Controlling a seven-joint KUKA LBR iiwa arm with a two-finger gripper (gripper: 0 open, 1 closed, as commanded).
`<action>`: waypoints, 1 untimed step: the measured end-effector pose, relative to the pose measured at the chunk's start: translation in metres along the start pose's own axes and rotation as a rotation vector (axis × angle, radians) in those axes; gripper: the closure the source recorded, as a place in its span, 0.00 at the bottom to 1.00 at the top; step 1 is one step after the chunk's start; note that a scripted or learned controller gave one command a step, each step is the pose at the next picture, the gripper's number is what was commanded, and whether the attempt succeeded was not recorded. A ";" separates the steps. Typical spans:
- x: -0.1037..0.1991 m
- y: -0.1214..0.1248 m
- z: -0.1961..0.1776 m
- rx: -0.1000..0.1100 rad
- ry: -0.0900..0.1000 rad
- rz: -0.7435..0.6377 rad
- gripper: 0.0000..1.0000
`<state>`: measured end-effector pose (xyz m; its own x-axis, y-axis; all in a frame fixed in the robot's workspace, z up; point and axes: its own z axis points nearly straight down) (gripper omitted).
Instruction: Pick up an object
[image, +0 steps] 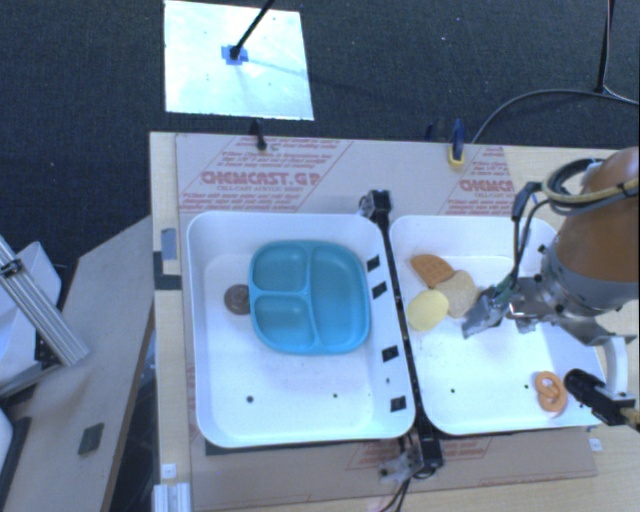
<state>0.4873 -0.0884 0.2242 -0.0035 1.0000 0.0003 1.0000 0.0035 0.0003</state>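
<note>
Camera view: the arm (600, 235) is cut off at the right edge, and its bulk hides part of the right bin (470, 415). Whether the jaws (480, 318) are wide or narrow I cannot tell; they are small and dark, and nothing shows between them. A brown disc (237, 299) left of the blue tray (308, 297) is too small to identify. Red print on the board (300, 170) under the bins reads "CHEMCAST"; the smaller lines are unreadable. From the right, the arm bends low over the right bin, with the jaws pointing left toward the lemon (427, 309). Just right of the lemon lie a pale piece (459, 291) and an orange piece (432, 267). A pretzel (549, 391) sits well right of the lemon, lower.
</note>
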 end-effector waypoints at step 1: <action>-0.005 0.005 0.059 0.004 0.001 0.003 0.00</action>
<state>0.4926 -0.0936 0.1648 -0.0009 1.0000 0.0011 1.0000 0.0009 -0.0034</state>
